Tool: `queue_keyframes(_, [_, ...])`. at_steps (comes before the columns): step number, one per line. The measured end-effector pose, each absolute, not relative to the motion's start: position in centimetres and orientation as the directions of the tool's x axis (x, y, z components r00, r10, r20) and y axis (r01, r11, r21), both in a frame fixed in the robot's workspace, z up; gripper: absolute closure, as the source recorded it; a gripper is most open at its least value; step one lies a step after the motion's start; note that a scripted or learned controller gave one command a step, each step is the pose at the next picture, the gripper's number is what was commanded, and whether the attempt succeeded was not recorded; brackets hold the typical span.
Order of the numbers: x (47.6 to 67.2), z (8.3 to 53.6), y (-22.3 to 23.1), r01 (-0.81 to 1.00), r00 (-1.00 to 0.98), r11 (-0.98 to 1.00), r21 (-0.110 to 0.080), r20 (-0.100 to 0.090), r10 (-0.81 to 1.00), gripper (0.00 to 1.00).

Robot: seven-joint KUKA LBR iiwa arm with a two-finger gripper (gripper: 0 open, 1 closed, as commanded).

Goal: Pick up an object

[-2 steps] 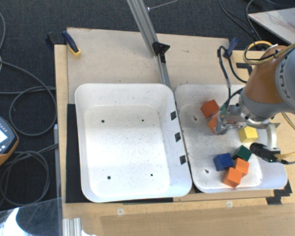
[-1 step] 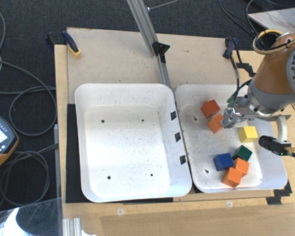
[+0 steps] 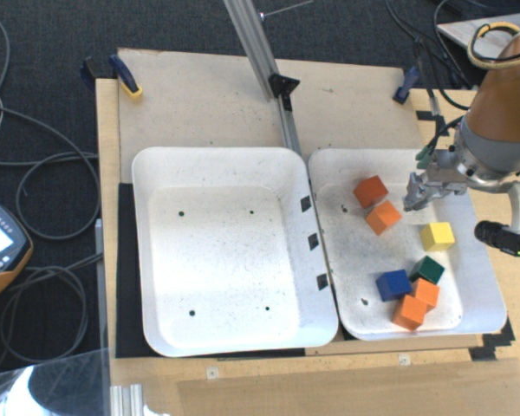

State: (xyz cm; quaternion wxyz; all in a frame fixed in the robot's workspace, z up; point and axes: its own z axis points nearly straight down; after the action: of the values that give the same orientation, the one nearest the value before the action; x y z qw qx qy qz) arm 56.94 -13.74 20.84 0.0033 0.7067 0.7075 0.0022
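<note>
White left bin (image 3: 156, 180) on the bench, nothing to grab there as far as I can see. Right bin (image 3: 347, 167) has all the blocks: two orange cubes up top, one (image 3: 370, 190) and a second (image 3: 383, 218) just below it, touching or nearly. Lower cluster: blue cube (image 3: 393, 284), orange cube (image 3: 408, 313), another orange (image 3: 426, 293), green cube (image 3: 431, 269), packed close. Yellow cube (image 3: 438, 236) sits apart. Gripper (image 3: 416, 196) hangs just right of the upper orange pair, nothing between its fingers; open or closed, cannot tell. Judging progress: early, no pick made, approach, grasp and lift all remain.
</note>
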Motion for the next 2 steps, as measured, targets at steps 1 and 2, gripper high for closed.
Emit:
queue_keyframes(1, [55.8, 21.9, -8.2, 1.0, -0.006, 0.006, 0.0, 0.004, 1.0, 1.0])
queue_keyframes(2, [55.5, 22.0, -3.7, 1.0, -0.006, 0.006, -0.001, 0.003, 1.0, 1.0])
